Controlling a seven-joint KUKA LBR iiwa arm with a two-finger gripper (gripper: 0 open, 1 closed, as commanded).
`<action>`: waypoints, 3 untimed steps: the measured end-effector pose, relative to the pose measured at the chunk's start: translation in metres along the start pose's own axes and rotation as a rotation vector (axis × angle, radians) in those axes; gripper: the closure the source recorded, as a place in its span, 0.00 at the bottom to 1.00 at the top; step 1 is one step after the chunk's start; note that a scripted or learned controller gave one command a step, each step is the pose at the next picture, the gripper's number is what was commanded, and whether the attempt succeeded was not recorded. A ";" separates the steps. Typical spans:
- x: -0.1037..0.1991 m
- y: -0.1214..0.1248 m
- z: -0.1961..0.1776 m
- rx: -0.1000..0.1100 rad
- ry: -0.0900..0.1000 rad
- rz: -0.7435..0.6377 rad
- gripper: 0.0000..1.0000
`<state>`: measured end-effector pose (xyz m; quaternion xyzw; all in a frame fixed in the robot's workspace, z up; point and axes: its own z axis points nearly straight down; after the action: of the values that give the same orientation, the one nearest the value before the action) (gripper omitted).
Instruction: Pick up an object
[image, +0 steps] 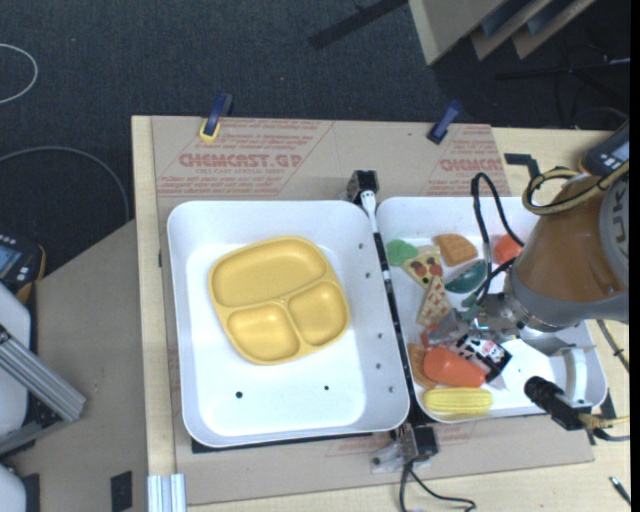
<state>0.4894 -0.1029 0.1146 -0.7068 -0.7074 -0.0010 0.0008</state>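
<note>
Arm (560, 260) reaches in over the right bin (590, 385), wrist low above the toy pile. Gripper (478, 332) sits in the middle of that bin, just above the orange-red toy (452, 368); can't tell its state, the wrist housing and clutter hide it. Nothing visibly lifted. Around the gripper: pizza slice toy (432, 292) just left of it, green piece (402, 250) further up-left, tan bread-like toy (456, 247) above it, teal cup (468, 278) touching the wrist side, yellow corn (458, 402) below, at the bin's near wall. Left bin (200, 400) holds a yellow divided plate (278, 298), well apart from the gripper.
</note>
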 end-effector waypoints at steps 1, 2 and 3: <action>0.000 0.003 0.028 -0.009 -0.005 0.000 0.00; -0.002 0.003 0.016 -0.013 -0.009 0.004 1.00; 0.006 0.011 -0.033 -0.003 -0.003 0.000 1.00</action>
<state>0.5002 -0.0975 0.1475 -0.7067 -0.7076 -0.0008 -0.0014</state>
